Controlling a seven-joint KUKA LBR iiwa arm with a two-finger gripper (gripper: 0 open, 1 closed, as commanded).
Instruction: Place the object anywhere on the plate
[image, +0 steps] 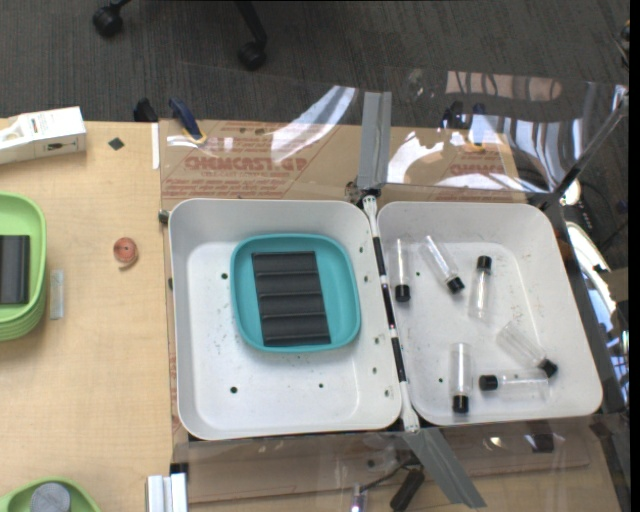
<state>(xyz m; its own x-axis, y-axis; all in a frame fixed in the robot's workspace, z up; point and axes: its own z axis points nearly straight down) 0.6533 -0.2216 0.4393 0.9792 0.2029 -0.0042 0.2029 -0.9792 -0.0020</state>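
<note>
**Bench, two bins: state of task**

- Gripper: whether it is apart, together or clamped on anything cannot be told. Places below are given by the side from which the arm reaches in.
- Right bin (560, 405): the bin nearer the arm's entry side. Six clear tubes (440, 265) with black caps are scattered on its floor, all lying flat. Two lie close together at the corner nearest the arm's side, and the rest are spread toward the wall shared with the other bin. None is seen lifted or gripped.
- Left bin (200, 400): the bin farther from the arm's entry side. A teal plate (345, 300) is set near its middle.
- Plate contents: a dark ribbed block (290, 297) rests flat on the plate and covers most of its centre. No tube is seen on the plate or beside it.
- Progress, as judged: if a tube is taken as the object, nothing is done yet. The pick, the carry across the shared wall and the release are all left. It cannot be settled whether the ribbed block is itself the object.
- Room for placing: only the plate's rim and a narrow margin around the block are bare.
</note>
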